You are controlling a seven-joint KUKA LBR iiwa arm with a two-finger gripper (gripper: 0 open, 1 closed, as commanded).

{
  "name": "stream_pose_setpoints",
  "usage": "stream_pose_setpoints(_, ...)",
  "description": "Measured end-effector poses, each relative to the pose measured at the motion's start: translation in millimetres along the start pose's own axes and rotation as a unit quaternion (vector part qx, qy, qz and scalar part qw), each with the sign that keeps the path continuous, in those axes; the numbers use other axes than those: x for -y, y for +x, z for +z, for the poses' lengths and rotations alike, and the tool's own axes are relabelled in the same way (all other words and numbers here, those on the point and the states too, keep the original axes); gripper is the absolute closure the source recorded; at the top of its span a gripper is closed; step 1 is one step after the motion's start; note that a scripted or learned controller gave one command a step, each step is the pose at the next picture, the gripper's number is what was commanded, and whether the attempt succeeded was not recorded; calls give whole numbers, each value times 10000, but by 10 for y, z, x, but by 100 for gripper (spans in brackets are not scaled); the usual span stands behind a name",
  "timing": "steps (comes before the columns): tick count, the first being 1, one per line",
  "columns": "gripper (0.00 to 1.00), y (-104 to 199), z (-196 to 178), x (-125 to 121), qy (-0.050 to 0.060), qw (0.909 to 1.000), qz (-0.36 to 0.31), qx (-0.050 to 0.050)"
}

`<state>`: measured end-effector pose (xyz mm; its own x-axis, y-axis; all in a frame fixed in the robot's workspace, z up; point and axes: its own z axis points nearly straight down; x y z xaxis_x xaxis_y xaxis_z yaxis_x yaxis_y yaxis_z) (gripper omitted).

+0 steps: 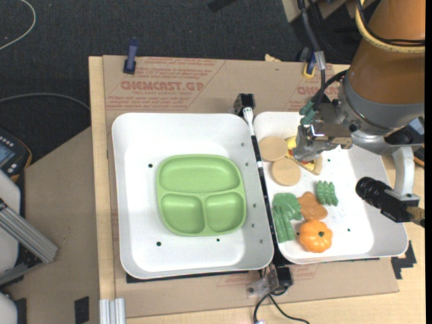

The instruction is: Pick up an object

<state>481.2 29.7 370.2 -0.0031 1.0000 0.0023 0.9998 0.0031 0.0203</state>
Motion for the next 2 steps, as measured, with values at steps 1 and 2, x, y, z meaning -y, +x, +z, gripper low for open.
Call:
stream_pose_setpoints(1, 100, -559, 692, 39, 129, 9999, 43, 13)
stream_pose_setpoints(2, 100, 20, 962, 45, 129, 9999, -13, 0)
